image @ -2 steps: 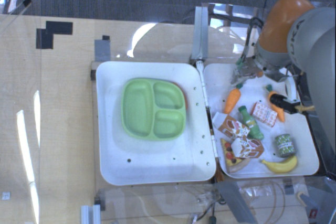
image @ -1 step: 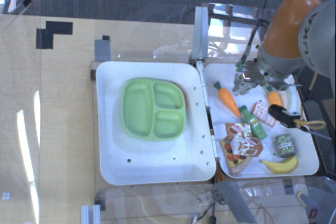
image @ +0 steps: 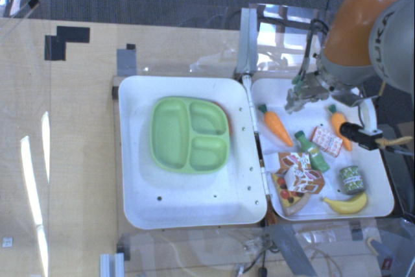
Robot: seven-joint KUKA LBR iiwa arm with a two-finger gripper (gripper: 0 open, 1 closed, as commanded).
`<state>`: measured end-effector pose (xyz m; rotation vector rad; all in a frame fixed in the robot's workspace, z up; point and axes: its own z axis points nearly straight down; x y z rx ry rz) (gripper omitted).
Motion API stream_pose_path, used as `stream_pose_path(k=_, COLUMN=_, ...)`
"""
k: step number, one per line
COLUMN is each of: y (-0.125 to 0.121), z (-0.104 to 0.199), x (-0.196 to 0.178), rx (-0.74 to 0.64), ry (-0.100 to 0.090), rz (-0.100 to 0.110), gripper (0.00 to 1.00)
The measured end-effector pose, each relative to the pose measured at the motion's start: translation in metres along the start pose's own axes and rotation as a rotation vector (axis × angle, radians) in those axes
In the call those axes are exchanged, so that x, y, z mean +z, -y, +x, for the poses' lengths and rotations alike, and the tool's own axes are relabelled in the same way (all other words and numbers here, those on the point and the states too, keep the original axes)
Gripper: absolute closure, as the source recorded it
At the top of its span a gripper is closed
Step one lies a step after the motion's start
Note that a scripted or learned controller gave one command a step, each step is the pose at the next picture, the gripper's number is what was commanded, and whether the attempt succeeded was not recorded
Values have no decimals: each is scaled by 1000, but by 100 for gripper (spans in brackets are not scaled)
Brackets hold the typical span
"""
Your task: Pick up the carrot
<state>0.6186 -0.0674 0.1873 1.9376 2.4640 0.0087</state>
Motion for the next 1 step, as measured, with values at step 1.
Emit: stream_pose_path(k=1, y=67, z=27, x=1, rx=80, ry=-1, rz=3, gripper=100)
